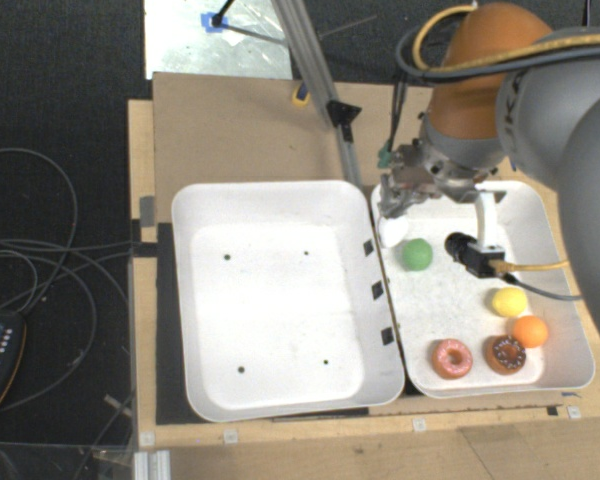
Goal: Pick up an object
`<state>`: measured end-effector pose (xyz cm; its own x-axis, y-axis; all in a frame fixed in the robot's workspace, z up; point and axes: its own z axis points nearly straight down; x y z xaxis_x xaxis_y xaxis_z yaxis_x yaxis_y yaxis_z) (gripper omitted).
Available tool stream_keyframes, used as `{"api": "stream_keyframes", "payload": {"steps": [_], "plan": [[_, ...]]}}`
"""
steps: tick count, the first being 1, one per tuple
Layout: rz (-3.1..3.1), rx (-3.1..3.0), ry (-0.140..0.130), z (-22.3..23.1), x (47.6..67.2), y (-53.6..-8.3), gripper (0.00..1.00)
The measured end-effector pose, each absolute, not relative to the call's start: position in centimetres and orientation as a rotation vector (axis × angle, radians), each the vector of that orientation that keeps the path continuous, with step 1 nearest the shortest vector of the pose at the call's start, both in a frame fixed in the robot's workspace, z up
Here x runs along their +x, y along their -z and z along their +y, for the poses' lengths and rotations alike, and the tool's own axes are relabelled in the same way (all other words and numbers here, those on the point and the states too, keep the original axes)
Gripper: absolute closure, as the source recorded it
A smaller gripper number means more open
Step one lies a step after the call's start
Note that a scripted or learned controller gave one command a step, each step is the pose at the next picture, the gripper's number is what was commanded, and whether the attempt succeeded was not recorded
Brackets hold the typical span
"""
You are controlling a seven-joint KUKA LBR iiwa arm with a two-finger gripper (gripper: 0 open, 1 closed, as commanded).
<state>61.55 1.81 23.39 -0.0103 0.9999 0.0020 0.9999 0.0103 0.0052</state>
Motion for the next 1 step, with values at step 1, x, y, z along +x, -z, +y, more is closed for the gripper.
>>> {"api": "stream_keyframes", "payload": {"steps": [1], "plan": [[2.233,2.208,-0.008,7.51,62.88,-24.26,1.00]]}}
